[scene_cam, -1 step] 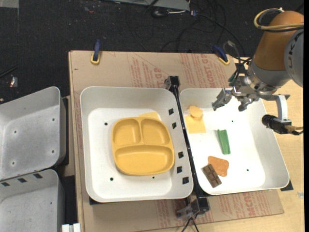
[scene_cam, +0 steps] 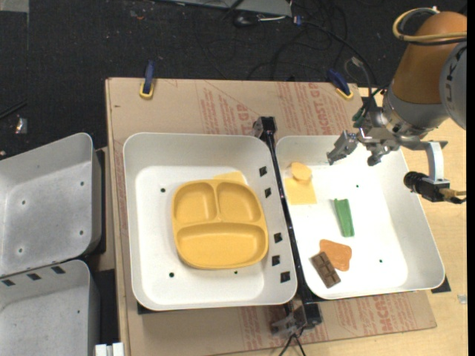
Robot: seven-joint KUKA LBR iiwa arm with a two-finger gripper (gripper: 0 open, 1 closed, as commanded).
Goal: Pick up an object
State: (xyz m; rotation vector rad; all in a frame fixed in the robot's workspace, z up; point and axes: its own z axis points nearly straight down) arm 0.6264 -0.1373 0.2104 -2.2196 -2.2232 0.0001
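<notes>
Nearest to us, at the front of the right bin (scene_cam: 415, 269), we see a small brown block (scene_cam: 325, 268) lying against an orange piece (scene_cam: 338, 253), the 2 touching. A little further back a green bar (scene_cam: 343, 217) lies on its own on the white floor, well apart from the others. Beyond that, close to the divider between the 2 bins, a yellow square (scene_cam: 302, 192) lies flat with a small round yellow piece (scene_cam: 300, 172) on its far edge. In the left bin (scene_cam: 141, 199) a yellow tray (scene_cam: 220, 224) with 3 compartments sits over a pale yellow sheet (scene_cam: 231, 177) that shows at its back edge. Furthest back, above the rear of the right bin, the claw (scene_cam: 358, 148) hangs clear of the floor with its 2 fingers spread and nothing between them. We judge the pick has not begun, and any of the pieces would serve as the thing to pick up. To do it well, we would choose the green bar, since it has free space on both long sides; the claw should turn so its fingers straddle the narrow width, come straight down over the middle, and close only once low enough. The flat square and the touching pair near the front look harder to pinch cleanly.
</notes>
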